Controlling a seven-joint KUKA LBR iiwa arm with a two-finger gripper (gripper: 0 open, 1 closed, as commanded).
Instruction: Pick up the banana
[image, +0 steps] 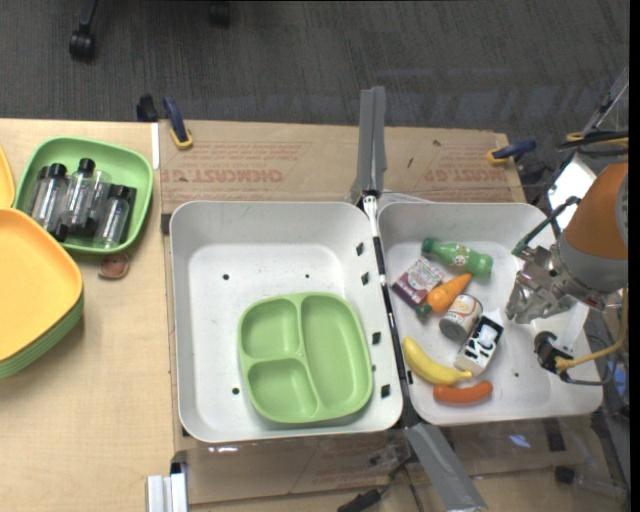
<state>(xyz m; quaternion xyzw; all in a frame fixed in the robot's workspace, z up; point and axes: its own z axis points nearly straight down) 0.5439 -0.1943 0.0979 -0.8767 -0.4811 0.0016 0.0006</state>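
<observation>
Nearest you, the orange sausage (463, 393) lies along the front wall of the right bin (530, 395), with the banana (432, 363) just behind it, touching the bin's left wall area. Both sit well left of and nearer than your gripper (533, 300). A white carton (481, 344) and a tin can (460, 316) lie between the banana and the gripper. Further back are a carrot (448, 291), a purple packet (417, 280) and a green bottle (457, 257). The gripper hangs over the bin's right side; its jaws look slightly spread, but you can't really tell, and nothing shows between them. Left bin (200, 300) holds a green divided tray (304, 356).
</observation>
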